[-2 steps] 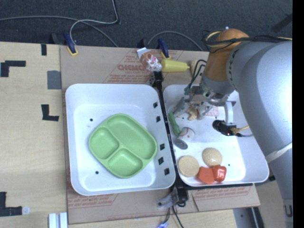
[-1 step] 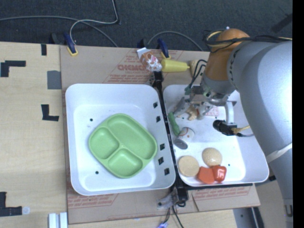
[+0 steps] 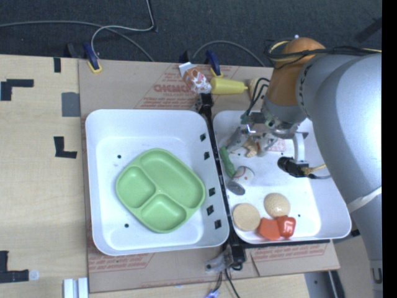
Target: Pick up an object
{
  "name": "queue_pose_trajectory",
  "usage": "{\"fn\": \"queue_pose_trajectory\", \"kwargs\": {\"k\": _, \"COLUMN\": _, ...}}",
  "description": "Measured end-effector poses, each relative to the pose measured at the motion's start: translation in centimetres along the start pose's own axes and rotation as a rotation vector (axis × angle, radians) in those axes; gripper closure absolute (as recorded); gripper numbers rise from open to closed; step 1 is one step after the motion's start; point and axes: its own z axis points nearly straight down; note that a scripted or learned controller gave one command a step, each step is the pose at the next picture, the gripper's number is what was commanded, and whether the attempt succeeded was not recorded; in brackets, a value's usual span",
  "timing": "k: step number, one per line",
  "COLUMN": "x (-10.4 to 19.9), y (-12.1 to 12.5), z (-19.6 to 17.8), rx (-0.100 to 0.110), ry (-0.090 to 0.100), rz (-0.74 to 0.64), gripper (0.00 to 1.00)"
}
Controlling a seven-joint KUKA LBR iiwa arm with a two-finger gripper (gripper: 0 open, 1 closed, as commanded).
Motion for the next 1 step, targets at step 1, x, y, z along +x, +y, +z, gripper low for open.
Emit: {"fn": "queue_pose_trajectory", "kwargs": {"k": 1, "x": 0.85, "y": 1.18, "z": -0.32, "rx": -0.067, "ry": -0.005, "rz": -0.014, "gripper": 0.00}}
